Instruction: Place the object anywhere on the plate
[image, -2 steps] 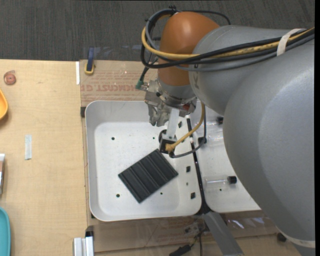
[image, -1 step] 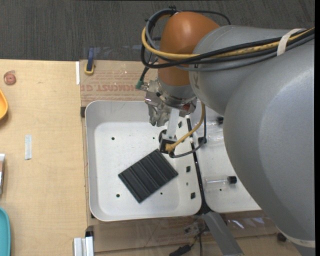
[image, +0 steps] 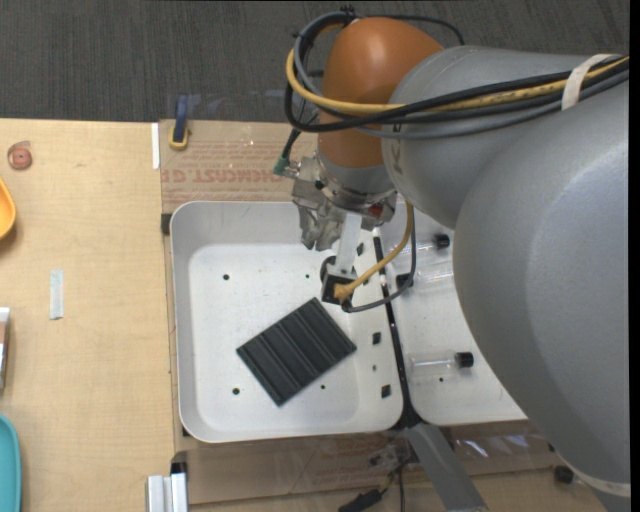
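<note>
A dark ribbed rectangular plate (image: 296, 350) lies flat and turned at an angle on the floor of the left white bin (image: 200, 300), near its middle. My gripper (image: 316, 232) hangs over the bin's back part, up and slightly right of the plate and apart from it. The orange band and grey arm hide most of it from above. I cannot make out any object at its tip.
The big grey arm (image: 530, 250) covers most of the right bin (image: 450, 390). Yellow and black cables (image: 375, 275) hang by the wrist. Wooden bench (image: 80, 300) lies to the left, with an orange thing (image: 5, 210) at its edge.
</note>
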